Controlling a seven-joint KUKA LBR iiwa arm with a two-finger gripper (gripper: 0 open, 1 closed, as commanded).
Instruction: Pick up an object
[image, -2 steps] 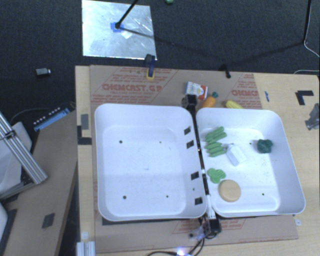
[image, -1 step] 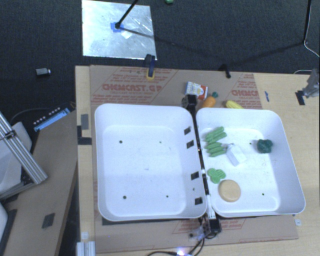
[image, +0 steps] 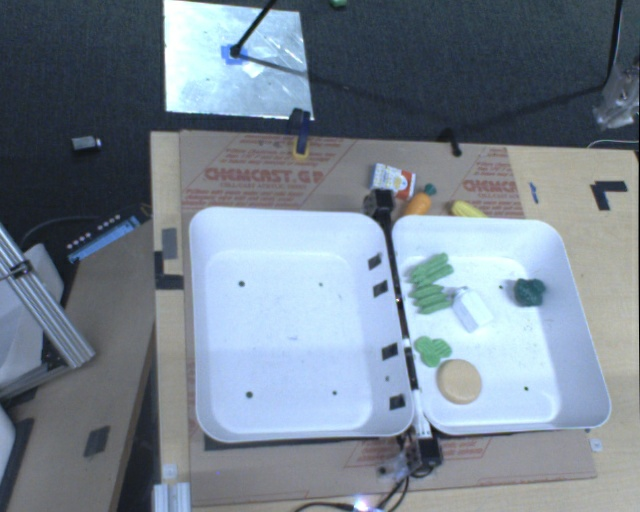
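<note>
You can't judge the tool's state from this view; your nearest pick, the teal lump (image: 529, 291), sits in the right bin (image: 575, 330), toward the arm's side.

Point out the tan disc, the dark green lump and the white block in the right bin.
tan disc (image: 460, 381), camera view, its top face
dark green lump (image: 529, 291), camera view, its middle
white block (image: 472, 311), camera view, its top

The scene is evenly, brightly lit; glare is seen on the foil sheet (image: 238, 58), and detail is rendered slightly soft.
</note>
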